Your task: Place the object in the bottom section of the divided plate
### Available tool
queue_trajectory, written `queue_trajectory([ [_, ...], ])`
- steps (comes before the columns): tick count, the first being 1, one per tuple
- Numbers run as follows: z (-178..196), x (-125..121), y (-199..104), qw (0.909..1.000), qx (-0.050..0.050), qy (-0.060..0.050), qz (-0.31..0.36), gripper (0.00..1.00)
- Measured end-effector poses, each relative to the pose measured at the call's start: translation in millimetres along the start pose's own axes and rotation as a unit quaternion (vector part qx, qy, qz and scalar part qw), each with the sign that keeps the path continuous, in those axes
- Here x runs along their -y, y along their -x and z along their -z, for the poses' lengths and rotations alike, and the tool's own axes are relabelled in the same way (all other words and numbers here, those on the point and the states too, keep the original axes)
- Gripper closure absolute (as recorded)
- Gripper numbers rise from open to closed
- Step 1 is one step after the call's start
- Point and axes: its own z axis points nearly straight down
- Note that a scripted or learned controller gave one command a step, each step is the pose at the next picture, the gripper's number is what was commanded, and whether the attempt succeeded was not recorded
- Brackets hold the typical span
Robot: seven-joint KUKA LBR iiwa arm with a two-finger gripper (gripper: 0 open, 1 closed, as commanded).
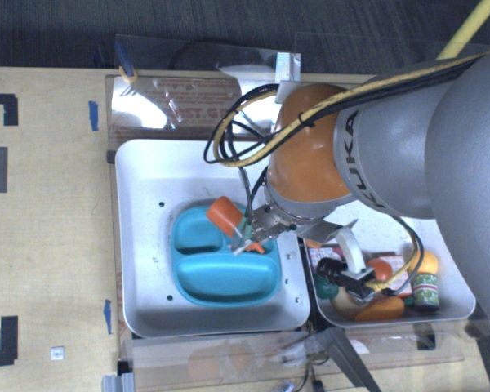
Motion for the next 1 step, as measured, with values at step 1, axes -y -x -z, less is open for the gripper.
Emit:
queue_trajectory([
  [1, -0.4, 0.3, 0.7, 1.0, 0.0, 0.0, -0.001, 0.0],
])
